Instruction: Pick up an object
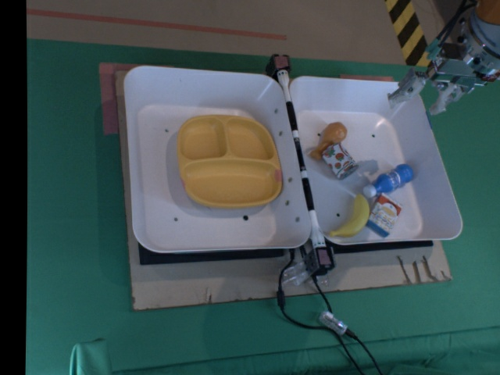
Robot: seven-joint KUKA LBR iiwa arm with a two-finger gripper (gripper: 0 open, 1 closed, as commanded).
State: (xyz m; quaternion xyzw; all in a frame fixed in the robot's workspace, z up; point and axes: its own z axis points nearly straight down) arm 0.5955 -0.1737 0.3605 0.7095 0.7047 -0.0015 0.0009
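The right bin holds a brown pear-shaped toy, a small carton with a red print, a blue bottle with a white cap, a yellow banana and a small orange-and-blue box. My gripper hangs above the far right corner of that bin, apart from all of them. Its two fingers stand spread, open, with nothing between them.
The left bin carries a yellow divided plate. A black-and-white bar runs between the bins. Cables trail off the bench's front. Green cloth surrounds the bins, with striped hazard tape at the back right.
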